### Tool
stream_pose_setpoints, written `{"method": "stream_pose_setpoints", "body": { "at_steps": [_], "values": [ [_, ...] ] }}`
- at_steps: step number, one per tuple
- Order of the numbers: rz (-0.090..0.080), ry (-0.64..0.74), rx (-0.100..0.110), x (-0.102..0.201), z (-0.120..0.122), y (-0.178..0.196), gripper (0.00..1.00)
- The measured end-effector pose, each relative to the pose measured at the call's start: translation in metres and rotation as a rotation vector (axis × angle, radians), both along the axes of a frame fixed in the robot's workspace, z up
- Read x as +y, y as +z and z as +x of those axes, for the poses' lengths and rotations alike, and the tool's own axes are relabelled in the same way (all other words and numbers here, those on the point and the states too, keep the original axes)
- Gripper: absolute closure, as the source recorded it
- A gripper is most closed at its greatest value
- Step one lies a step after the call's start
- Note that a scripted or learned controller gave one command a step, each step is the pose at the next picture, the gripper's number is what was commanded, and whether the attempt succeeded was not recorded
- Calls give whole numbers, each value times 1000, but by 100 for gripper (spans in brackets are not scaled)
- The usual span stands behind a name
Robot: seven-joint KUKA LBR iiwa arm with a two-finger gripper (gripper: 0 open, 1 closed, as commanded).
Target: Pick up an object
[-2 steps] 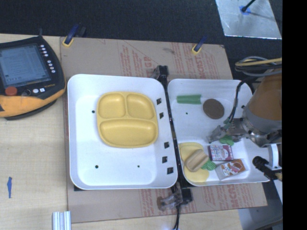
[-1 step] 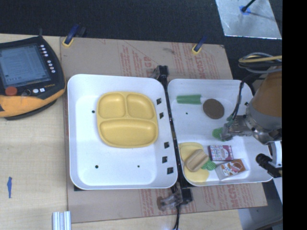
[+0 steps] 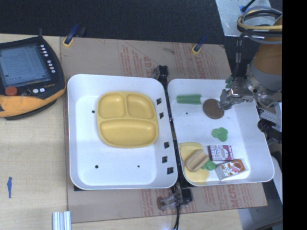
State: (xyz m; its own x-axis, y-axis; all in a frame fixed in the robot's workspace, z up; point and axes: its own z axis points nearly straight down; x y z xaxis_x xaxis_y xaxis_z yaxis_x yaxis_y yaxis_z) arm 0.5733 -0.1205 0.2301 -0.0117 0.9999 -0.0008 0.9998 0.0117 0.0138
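Observation:
The right bin (image 3: 259, 143) holds a green cylinder (image 3: 188, 99), a brown round disc (image 3: 212, 109), a small green leafy piece (image 3: 220, 134), a yellow plate (image 3: 193, 164) with a bun-like toy (image 3: 194, 159) on it, and two small printed packets (image 3: 220, 153) (image 3: 233, 167). My gripper (image 3: 227, 101) hangs low over the far part of this bin, right at the brown disc's right edge. From this angle its tips blend with the disc, and nothing is clearly between them.
The left bin (image 3: 81, 143) carries a yellow divided tray (image 3: 127, 119). A teach pendant (image 3: 29, 73) lies on the bench at far left. Clamps (image 3: 162, 72) (image 3: 172, 198) join the bins along the middle seam. Coiled cables (image 3: 259, 20) sit above the arm.

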Motion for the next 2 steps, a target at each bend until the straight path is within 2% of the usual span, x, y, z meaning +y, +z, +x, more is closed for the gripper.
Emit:
{"method": "stream_pose_setpoints", "body": {
  "at_steps": [1,2],
  "values": [
    [1,-10,26,-36,-3,-136,100],
    [0,-8,17,-35,-1,-129,0]
  ]
}}
